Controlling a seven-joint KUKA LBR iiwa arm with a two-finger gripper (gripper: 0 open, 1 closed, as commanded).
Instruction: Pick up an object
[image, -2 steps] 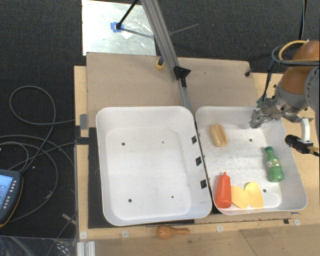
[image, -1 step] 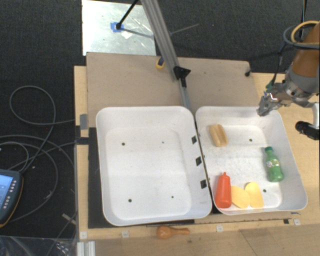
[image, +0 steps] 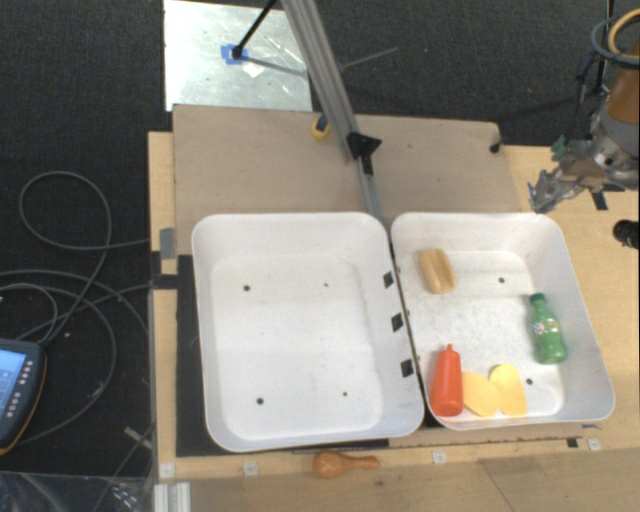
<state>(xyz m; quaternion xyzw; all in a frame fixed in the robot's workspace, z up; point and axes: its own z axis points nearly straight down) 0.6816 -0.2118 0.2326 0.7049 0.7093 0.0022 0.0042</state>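
Gripper (image: 545, 195) sits up at the top-right, just outside the far corner of the right bin (image: 575, 270), above the bench, nothing between its fingers from what the view gives. Jaws: can't tell how far apart, too small & dark at this angle.

Candidates all in the right bin: bread roll (image: 436, 270) alone near the upper left part, green bottle (image: 547, 328) lying by the right wall, red bottle (image: 447, 381) lying near the front-left corner w/ two yellow pieces (image: 495, 391) touching each other just beside it. Left bin (image: 215, 240) isn't where the action is. Small brown pear-shaped thing (image: 343, 463) lies on the bench in front of the bins, outside both.

Best bet, I reckon: the roll. It has bare floor on all sides, so fingers can drop either side w/o nudging a neighbour. Approach straight down, jaws set across its short side, centre on the middle. Green bottle is 2nd choice, nearer the arm but close to the wall, so one finger may catch the rim. Red bottle & yellow pieces are crowded; risk of grabbing two or pushing them apart. Lift slow, check sth is actually between the fingers
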